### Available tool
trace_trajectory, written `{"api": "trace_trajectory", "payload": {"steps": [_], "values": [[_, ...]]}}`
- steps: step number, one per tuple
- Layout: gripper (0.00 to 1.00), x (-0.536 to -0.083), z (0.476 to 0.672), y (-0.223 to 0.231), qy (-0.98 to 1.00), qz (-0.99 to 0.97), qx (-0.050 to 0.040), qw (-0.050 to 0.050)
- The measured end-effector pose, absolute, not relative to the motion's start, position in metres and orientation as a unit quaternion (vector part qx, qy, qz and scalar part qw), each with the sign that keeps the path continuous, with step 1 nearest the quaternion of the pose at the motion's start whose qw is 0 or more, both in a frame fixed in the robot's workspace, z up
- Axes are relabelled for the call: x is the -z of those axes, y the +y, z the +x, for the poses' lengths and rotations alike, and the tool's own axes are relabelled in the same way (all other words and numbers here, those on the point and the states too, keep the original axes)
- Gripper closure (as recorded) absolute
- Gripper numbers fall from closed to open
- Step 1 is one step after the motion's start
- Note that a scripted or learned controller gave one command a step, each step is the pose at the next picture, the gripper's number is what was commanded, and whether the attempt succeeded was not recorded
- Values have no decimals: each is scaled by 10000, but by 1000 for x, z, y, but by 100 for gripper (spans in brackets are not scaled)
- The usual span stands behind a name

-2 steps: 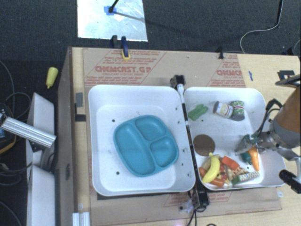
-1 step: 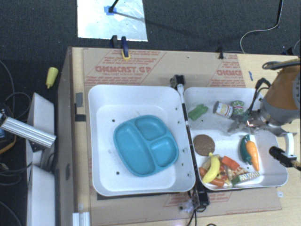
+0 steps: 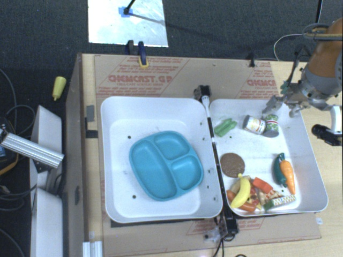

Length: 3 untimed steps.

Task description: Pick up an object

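Observation:
My gripper (image 3: 282, 107) hangs over the far right part of the right bin (image 3: 313, 170), open, with nothing between its fingers. Just below and left of it a small white can with a green label (image 3: 261, 125) lies on its side. Further left lies a green pod-like toy (image 3: 225, 127). A brown disc (image 3: 232, 164) sits mid-bin. A carrot (image 3: 288, 175) with a dark green piece beside it lies at the right. A banana (image 3: 241, 192) rests on a heap of small toy foods (image 3: 265, 197) at the near edge.
The left bin (image 3: 118, 116) holds a blue divided plate (image 3: 165, 165). A black divider (image 3: 213, 149) runs between the two bins. The grey arm with its orange band (image 3: 323, 63) comes in from the upper right. Cables and a metal bar lie off the bench at the left.

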State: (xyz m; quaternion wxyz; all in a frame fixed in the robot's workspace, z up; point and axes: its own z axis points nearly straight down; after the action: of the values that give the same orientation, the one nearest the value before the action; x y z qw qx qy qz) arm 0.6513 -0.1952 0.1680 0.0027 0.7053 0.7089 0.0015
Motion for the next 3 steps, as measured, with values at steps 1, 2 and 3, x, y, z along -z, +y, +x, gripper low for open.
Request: {"api": "trace_trajectory", "payload": {"steps": [1, 2, 3], "values": [[0, -112, 666, -200, 7086, 7056, -6, 18], [0, -86, 669, -206, 7088, 7054, -6, 7], [100, -97, 671, -206, 7099, 7043, -12, 38]]}}
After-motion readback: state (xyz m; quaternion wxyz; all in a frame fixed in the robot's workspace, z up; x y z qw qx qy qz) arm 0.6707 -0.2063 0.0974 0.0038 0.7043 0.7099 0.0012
